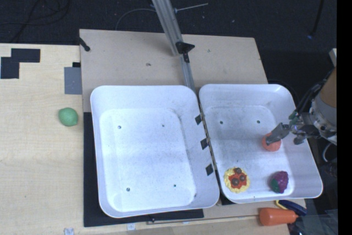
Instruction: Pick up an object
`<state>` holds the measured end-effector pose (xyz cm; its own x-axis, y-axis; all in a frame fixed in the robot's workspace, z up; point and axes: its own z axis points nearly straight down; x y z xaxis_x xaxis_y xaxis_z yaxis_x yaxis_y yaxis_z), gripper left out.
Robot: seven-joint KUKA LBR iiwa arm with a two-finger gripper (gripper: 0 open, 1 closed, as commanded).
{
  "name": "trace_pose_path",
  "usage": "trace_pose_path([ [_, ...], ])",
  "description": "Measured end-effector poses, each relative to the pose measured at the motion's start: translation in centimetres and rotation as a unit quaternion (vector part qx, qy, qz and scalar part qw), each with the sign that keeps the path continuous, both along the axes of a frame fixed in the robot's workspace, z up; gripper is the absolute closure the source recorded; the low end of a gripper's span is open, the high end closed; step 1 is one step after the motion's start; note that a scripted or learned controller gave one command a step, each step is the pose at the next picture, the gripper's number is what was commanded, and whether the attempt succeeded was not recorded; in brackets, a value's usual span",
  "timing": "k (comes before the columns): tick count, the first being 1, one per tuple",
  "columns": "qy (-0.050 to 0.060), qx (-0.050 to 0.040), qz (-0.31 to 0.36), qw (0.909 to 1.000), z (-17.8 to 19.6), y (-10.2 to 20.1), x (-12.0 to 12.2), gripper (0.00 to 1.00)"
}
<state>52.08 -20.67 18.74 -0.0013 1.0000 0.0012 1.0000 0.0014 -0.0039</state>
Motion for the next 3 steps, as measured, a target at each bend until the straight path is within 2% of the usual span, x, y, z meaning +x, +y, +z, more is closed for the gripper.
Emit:
trace_pose_path([
  [1, 0.001, 0.0003, 0.000, 1.0000, -5.9, 0.1, 0.7, 0.00],
  [2, -0.002, -0.0006, 0.000, 1.0000, -9.7, 0.1, 0.7, 0.00],
  [3, -0.003, -0.0010, -0.001, 1.0000, -8.5, 0.0, 0.7, 1.00],
])
